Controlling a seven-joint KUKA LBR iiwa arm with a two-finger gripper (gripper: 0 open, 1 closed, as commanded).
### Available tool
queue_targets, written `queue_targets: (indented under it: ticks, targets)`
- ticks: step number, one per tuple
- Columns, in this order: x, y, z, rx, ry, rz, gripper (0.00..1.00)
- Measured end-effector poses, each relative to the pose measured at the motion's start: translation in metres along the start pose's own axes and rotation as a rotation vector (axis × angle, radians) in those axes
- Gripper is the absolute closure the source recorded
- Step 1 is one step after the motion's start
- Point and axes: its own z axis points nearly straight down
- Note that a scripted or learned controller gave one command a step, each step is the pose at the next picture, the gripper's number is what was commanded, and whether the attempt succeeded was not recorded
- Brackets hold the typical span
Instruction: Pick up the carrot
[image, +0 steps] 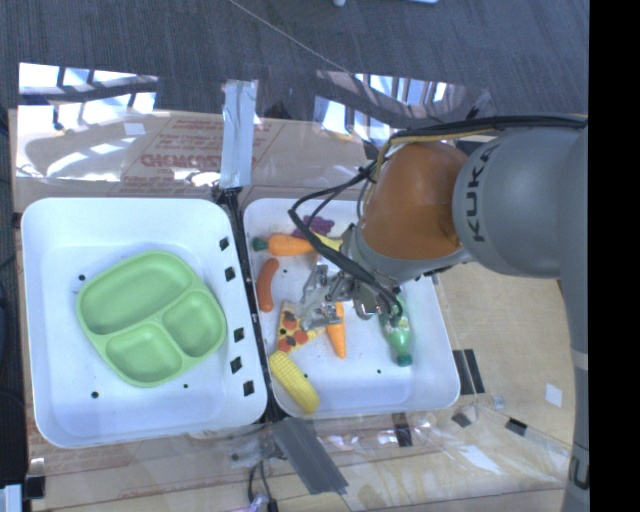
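Gripper (322, 298) down low in the right bin (425, 375), hanging under the orange band (410, 205) of the grey arm (525, 200), and its metal fingers are a blur over the toys, so I cannot tell whether they are parted or closed. Small carrot (338, 338) lies just at the gripper's five o'clock, tip pointing to six. Pizza slice (292, 328) sits at its seven o'clock, corn cob (293, 381) further toward six. Hot dog (266, 283) rests at nine o'clock, another orange carrot-like piece (288, 244) at eleven. Green bottle (400, 342) lies at four o'clock. Left bin (60, 400) holds a green divided plate (150, 315).
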Motion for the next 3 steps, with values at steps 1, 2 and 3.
queue_targets:
  ticks: [1,2,3]
  targets:
    - [0.030,0.027,-0.057,0.001,0.000,-0.356,1.00]
    - [0.011,0.040,-0.088,0.000,0.001,-0.524,1.00]
    - [0.061,-0.013,-0.073,-0.002,0.005,-0.610,1.00]
